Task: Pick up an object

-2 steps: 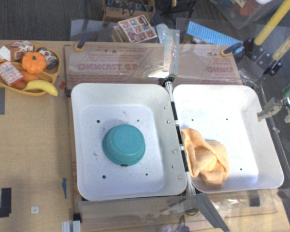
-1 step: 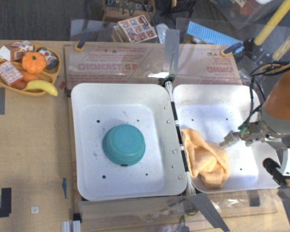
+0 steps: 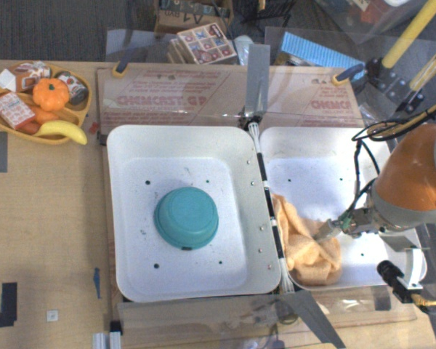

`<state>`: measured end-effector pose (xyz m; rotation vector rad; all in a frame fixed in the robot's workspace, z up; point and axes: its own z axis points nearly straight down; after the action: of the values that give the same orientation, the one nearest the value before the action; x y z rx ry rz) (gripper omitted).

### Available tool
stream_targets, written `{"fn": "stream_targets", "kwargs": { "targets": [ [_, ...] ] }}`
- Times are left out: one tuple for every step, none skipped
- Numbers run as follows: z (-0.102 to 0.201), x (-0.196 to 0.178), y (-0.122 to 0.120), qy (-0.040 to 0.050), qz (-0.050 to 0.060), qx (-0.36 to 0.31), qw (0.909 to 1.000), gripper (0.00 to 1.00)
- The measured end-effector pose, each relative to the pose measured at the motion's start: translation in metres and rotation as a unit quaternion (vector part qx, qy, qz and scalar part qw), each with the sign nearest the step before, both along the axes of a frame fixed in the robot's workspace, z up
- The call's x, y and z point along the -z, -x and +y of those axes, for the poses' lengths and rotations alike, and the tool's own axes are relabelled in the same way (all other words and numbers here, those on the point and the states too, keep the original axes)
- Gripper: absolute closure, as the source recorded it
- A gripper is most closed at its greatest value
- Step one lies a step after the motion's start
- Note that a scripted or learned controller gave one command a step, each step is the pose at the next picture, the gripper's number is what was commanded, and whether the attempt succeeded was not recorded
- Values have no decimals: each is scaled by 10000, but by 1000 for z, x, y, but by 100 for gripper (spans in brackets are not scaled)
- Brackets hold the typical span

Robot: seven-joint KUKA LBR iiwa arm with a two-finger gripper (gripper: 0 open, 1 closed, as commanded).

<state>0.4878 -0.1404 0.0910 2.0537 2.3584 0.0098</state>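
Camera view, from above and at a slant: far to the left, a yellow dish (image 3: 0, 115) is seen on the bench, and toy food is kept in it, with a small orange pumpkin (image 3: 51, 93) and a banana (image 3: 62, 129). Next, the left bin (image 3: 123, 147) is seen, and a teal bowl (image 3: 187, 217) is laid upside down near its middle. The right bin (image 3: 305, 147) is set just beside it. An orange cloth (image 3: 307, 246) is bunched up in the near left corner of that bin, against the wall between the two bins.

The arm (image 3: 414, 177) is reached in from the right, and the claw (image 3: 333, 228) is held at the right edge of the cloth, touching it or just above it. How wide the claw stands cannot be told, for its tips are too small and blurred. No thing is seen held between them.

The grab is judged to be the step in hand, with the cloth as the thing picked. Next, the cloth should be pinched firmly and lifted straight up. A soft cloth may slip out, so a good fold must be caught.
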Motion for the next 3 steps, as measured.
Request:
{"fn": "stream_targets", "kwargs": {
  "targets": [
    [0, -10, -1, -14, -15, 10, 10000, 100],
    [0, -10, -1, -11, -15, 11, 10000, 0],
    [0, -10, -1, -10, -15, 10, 10000, 0]
  ]
}}
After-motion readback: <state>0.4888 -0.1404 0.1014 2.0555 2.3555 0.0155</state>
